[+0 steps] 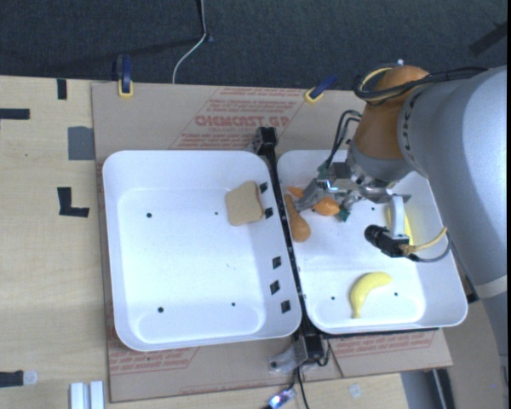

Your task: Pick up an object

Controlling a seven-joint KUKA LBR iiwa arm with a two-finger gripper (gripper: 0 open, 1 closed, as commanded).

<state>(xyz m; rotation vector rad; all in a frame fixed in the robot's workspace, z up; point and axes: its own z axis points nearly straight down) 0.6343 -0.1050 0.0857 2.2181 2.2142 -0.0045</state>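
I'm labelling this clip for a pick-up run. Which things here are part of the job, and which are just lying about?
Part of the job:
gripper, low in the right bin
orange pieces under it
banana
tan slice in the left bin

Lying about:
cardboard sheet
blue clamps
black clips between the bins

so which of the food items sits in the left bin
The tan bread slice, alone in the left bin; the banana and orange pieces lie in the right bin.
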